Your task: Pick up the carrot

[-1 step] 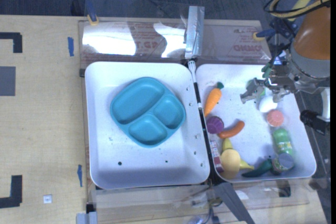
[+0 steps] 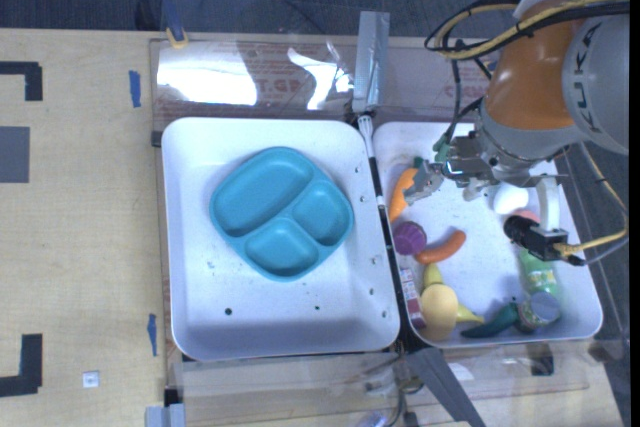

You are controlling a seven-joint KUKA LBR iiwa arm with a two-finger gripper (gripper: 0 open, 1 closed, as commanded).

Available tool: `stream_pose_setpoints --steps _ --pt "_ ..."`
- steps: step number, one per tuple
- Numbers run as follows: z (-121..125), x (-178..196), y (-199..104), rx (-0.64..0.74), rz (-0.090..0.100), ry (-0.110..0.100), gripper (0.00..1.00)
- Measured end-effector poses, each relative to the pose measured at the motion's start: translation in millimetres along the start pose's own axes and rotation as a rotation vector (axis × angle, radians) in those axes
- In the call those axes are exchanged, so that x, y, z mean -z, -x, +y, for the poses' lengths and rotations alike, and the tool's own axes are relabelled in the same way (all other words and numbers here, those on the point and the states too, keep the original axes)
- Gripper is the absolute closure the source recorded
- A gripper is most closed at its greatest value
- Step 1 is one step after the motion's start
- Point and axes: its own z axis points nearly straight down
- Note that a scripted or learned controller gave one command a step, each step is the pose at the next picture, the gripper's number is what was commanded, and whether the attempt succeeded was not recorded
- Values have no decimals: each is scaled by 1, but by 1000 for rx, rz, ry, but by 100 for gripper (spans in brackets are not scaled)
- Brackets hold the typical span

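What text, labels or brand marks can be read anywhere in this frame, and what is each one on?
"KU" - dark letters running down the grey arm housing at the right edge, cut off by the frame; the rest cannot be read.
Green bottle in the right bin: any label is too blurred to read.
Small white tag on the bench: too small to read.

The desk presented a light wood surface with black corner markings and blue tape tabs along its left portion. Two shallow white bins rested directly on it, side by side and touching: the left bin and the right bin.
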Motion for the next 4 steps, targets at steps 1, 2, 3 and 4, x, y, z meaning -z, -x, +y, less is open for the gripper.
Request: stream_pose_setpoints --steps 1,2,3,4 --pt "61 4 -14 242 -4 11 0" --pt "64 5 21 338 -6 12 0" --pt "45 5 -7 403 -3 8 0" --pt "51 -76 46 291 -8 27 0"
